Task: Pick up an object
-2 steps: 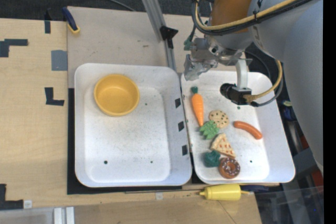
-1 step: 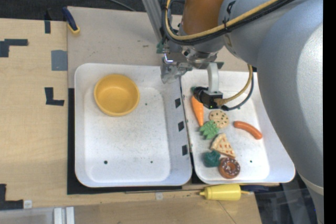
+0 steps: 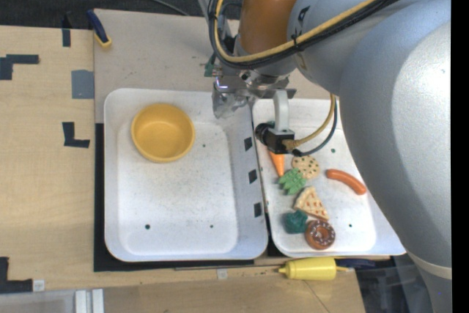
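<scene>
Jaws cannot be judged wide or narrow, because the wrist covers them from above, and no object shows between them.

At the far left lies the left bin [image 3: 183, 209]. A yellow bowl [image 3: 163, 130] sits upright in its upper left part and is the one thing in it. The gripper [image 3: 229, 103] hangs over that bin's upper right corner, close to the ridge between the two bins and well apart from the bowl.

Across the ridge, the right bin [image 3: 360, 225] holds a cluster of toy food along its left side. A carrot [image 3: 278, 160] lies nearest the gripper, then a cookie [image 3: 305, 166], a green leaf [image 3: 292, 181] and a pizza slice [image 3: 312, 203]. A teal piece [image 3: 295, 222] and a donut [image 3: 320, 234] sit at the near end. A sausage [image 3: 345, 181] lies apart to their right. A yellow bottle [image 3: 311, 269] lies on the bench just outside that bin.

The step in hand looks like the approach, with nothing grasped yet. The next move calls for choosing one target. The bowl stands alone and offers a clear rim to pinch. The crowded food pieces would need a narrow, well-centred descent to avoid nudging their neighbours.
</scene>
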{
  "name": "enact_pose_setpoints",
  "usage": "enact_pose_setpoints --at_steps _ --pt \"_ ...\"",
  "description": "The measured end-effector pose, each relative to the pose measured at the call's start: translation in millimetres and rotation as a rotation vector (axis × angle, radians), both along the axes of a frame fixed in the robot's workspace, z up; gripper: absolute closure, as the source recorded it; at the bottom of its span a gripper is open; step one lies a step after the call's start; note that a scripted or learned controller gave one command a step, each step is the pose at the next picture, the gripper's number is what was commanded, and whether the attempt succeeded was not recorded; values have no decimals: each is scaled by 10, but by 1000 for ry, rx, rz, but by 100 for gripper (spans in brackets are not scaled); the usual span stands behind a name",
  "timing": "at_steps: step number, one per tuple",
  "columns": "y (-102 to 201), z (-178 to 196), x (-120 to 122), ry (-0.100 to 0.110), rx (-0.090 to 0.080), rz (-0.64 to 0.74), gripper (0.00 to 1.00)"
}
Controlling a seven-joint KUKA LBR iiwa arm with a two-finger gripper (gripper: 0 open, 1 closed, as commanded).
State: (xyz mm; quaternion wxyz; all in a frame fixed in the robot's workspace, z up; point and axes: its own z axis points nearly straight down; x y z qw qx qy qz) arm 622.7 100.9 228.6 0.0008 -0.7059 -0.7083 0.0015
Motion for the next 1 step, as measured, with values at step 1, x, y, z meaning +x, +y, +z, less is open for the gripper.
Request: enact_pose_setpoints --at_steps 1 --pt "-9 8 0 -1 0 -1 0"
